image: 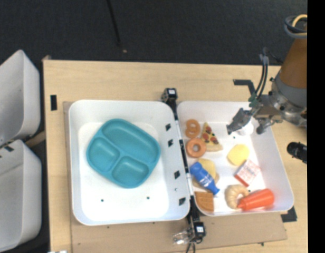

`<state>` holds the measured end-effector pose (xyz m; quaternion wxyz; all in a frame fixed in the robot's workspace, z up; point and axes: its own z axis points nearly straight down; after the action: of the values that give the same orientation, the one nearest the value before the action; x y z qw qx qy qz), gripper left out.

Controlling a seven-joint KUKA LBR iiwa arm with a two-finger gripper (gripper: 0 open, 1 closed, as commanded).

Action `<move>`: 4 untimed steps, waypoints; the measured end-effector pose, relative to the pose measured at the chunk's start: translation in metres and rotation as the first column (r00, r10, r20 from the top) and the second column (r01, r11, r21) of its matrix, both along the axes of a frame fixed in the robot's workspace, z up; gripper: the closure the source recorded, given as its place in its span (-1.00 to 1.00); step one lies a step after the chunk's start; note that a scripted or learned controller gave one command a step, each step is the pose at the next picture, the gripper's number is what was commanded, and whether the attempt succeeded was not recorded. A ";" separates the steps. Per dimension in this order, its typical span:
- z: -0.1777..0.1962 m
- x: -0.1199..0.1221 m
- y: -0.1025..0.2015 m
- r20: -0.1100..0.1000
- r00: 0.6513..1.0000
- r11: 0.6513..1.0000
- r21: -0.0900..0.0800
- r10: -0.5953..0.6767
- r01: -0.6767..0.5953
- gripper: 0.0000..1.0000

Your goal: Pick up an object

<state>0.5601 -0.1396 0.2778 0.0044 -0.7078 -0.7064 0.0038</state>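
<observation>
Lower right: orange carrot [256,199] among toys in right bin [281,181]. Upper right: pincer [248,123] hovering open, holding nothing. Approach step; next, descend over 1 toy, perhaps yellow lemon [238,154], and close.

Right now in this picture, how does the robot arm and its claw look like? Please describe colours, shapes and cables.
The arm enters at the right edge: a rounded grey body with an orange-brown band above the wrist. Dark green and black cables run down beside it. At the end sits a small two-finger claw of dark grey metal with angular, blocky parts and a pale piece behind the fingers. No markings can be read.
</observation>
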 end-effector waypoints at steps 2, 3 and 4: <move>-0.057 -0.004 -0.005 0.004 1.000 1.000 -0.001 0.002 -0.002 -1.00; -0.117 -0.011 -0.012 0.005 1.000 1.000 -0.001 0.001 -0.001 -1.00; -0.180 -0.008 -0.011 0.010 1.000 1.000 -0.003 0.000 0.000 -1.00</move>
<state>0.5525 -0.1508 0.0982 -0.0001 -0.7078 -0.7065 0.0011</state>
